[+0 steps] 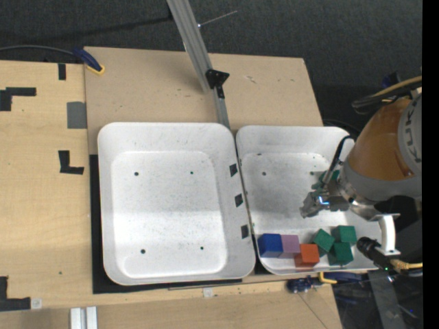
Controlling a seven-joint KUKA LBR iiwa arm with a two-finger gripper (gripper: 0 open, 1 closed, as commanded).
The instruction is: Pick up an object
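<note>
Two shallow white bins are seen side by side on a wooden bench (pixel 41 184). The left bin (pixel 168 139) and the right bin (pixel 288 142) meet along a shared middle edge. The grey arm with its orange band (pixel 384 149) is seen reaching in from the right, over the right bin. The gripper (pixel 317 203) is placed above the right bin's floor, near its right wall, and whether it is spread or pressed together cannot be told, as its tip is small and blurred. No block is seen within it. The candidate objects are gathered along the near edge of the right bin: a blue block (pixel 270 244), a lilac block (pixel 291 243) just beside it, an orange block (pixel 309 254), and three green blocks (pixel 335 244) clustered at the right. The blocks lie near the gripper but apart from it. A slanted metal pole (pixel 195 40) is seen crossing the bench behind the bins.
</note>
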